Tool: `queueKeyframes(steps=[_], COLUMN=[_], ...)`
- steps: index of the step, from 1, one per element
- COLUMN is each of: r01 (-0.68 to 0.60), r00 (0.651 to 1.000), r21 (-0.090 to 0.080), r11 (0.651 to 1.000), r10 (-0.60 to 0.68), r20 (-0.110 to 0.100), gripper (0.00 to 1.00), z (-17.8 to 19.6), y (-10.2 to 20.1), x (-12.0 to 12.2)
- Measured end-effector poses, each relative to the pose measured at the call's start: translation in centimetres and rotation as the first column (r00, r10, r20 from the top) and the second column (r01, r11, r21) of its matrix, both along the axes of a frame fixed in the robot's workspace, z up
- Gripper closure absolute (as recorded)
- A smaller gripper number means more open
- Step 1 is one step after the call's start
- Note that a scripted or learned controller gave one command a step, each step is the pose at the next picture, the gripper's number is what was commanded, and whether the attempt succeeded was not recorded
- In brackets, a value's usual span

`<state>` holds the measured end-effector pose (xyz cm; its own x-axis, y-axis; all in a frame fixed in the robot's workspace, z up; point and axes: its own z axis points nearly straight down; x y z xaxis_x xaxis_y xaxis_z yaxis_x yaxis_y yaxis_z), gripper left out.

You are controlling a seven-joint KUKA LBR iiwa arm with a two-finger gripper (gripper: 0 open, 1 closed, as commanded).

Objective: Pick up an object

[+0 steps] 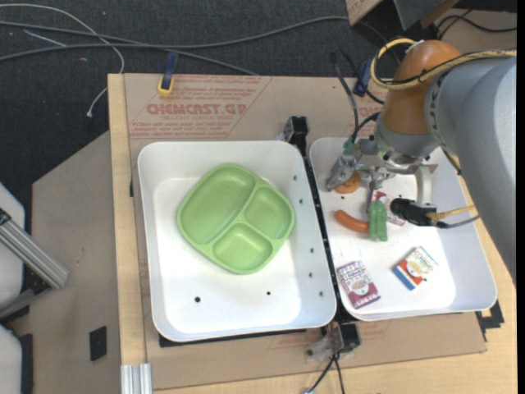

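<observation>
Green plate (236,217) in left bin (156,245); arm (459,113) over right.

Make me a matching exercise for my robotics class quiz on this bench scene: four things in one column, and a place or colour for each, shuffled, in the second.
Things:
1. divided plate
2. orange sausage-shaped item
3. green stick-shaped item
4. gripper

Descriptions:
A. lies just right of the orange item
B. light green, in the left bin
C. hangs over the far part of the right bin
D. lies near the right bin's left wall

Pairs: 1-B, 2-D, 3-A, 4-C
</observation>
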<state>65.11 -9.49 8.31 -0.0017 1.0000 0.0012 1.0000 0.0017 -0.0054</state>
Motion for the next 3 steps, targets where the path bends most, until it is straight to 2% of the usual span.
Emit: queueKeyframes(steps=[1,3], r01=[0.0,0.0], r00=[1.0,1.0], r21=[0.0,-0.002], r11=[1.0,1.0], r10=[0.0,0.0], r20=[0.008,0.012], gripper=[1.0,1.0], z=[1.6,12.4], y=[0.0,-0.9], x=[0.3,0.2])
